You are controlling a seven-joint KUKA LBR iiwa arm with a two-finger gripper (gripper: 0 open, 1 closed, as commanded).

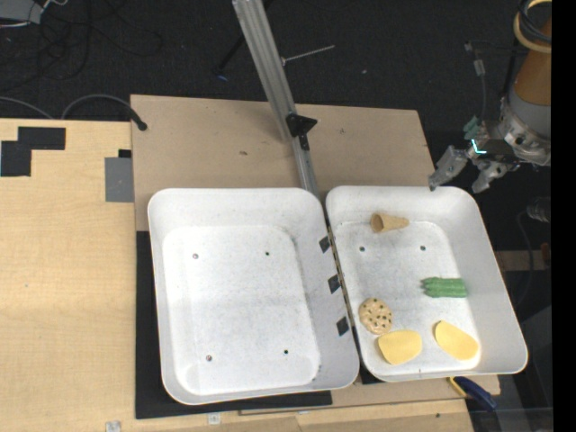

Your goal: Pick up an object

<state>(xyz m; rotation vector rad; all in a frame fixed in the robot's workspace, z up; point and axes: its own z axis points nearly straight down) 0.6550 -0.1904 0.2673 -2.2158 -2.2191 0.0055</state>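
The gripper (465, 171) hangs above the far right corner of the right bin (490, 241), its two fingers spread apart with nothing between them. Inside that bin, a small tan cone (389, 222) lies near the far wall, a green ridged piece (445, 287) sits toward the right side, and a speckled round cookie (376, 314) rests near the left wall beside two yellow chips (400, 346) (457, 340) along the near edge. The left bin (180, 214) adjoins it.
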